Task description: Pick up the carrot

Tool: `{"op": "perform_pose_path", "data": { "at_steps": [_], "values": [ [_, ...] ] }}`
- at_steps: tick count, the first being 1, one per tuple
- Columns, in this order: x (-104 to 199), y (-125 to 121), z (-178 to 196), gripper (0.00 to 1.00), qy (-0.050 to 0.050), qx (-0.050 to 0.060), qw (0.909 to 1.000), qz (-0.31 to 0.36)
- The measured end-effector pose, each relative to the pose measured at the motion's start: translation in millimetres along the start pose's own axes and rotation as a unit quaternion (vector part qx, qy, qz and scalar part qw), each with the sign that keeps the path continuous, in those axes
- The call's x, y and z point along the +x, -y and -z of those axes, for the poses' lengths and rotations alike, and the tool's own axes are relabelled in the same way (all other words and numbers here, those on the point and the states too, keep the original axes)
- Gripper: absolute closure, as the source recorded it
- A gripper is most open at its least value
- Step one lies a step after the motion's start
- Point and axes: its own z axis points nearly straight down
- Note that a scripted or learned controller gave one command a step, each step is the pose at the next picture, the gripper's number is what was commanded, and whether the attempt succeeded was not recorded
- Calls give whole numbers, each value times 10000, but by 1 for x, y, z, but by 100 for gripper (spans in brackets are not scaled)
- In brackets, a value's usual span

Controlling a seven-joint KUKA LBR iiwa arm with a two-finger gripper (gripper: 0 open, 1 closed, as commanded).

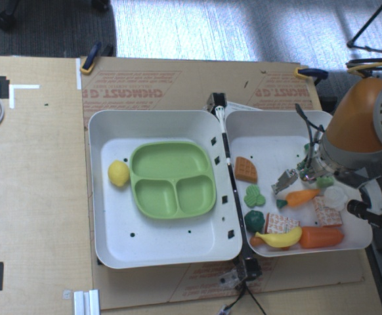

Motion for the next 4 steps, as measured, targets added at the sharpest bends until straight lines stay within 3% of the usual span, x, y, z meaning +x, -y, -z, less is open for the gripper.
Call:
{"op": "perform_pose_path", "data": {
  "at_steps": [1,2,3,4],
  "values": [
    [9,47,1,0,12,-12,9929,1193],
    [8,46,10,100,19,-27,9931,1175],
    [18,69,0,100,8,-11,9751,2216],
    [12,71,0,100,7,-8,9197,3925]
  ]
}}
